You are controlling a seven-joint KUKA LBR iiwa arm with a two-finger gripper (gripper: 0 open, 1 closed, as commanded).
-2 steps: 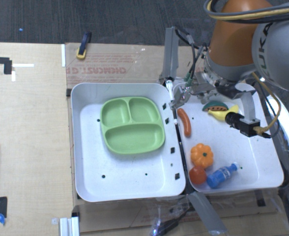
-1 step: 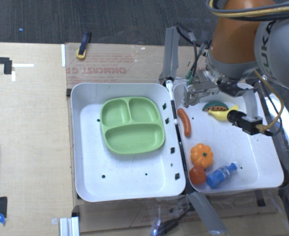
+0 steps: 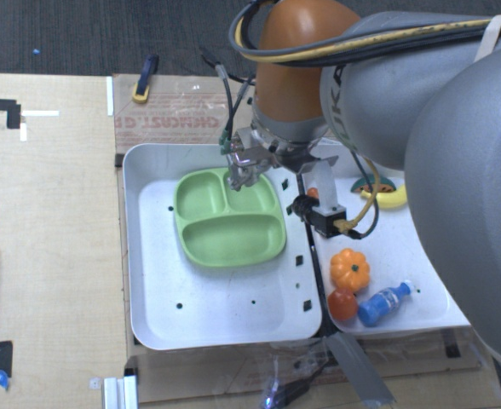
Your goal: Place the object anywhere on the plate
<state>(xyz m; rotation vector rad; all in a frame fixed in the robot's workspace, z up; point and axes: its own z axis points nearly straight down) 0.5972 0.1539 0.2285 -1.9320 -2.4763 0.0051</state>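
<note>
Hanging the end effector point(image 3: 244, 167) over the green divided plate point(image 3: 230, 218), above its far-right compartment, close to the plate's far rim. Clenched or released: cannot tell, too small and cluttered with cables. Reaching in with the grey arm point(image 3: 455, 143) from the right, orange band point(image 3: 297, 49) sitting above the wrist.

Plate lying flat in the left bin point(image 3: 135, 254), nearer that bin's far edge and right wall than its near-left corner.

Candidate objects all lying in the right bin point(image 3: 429, 309), well apart from the plate:
- Small orange pumpkin point(image 3: 350, 269) sitting near the bin's left wall.
- Red tomato point(image 3: 342, 305) lying just beside it toward the near edge.
- Blue bottle point(image 3: 385, 303) lying on its side, touching or almost touching the tomato.
- Yellow banana-like piece point(image 3: 388, 197) showing toward the far edge, partly covered by the arm.

Cannot tell which one is the object to place. Both bins resting on the pale wooden surface point(image 3: 46, 228).
</note>
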